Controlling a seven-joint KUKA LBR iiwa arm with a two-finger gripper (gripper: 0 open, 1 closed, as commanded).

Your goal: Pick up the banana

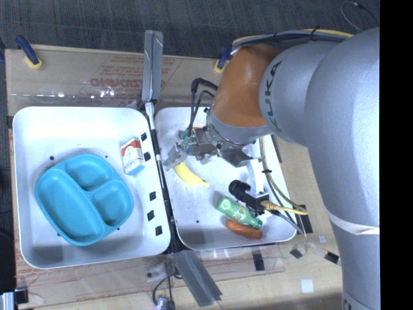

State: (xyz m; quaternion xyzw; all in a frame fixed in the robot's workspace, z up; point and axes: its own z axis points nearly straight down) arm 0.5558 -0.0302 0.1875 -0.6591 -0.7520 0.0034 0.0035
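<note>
Gripper (pixel 175 157) is hanging low in the right bin (pixel 193 237), fingers slightly apart w/ nothing between them. Banana (pixel 191 174) is lying on the bin floor just beside the fingertips. Green packet (pixel 237 212) and carrot (pixel 244 229) are sitting nearer the front.

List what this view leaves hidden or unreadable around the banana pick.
- Gripper: whether it grips the banana is too small and blurred to tell.
- Right bin: its upper right part is covered by the arm.
- Small carton in the left bin: print too small to read.
</note>
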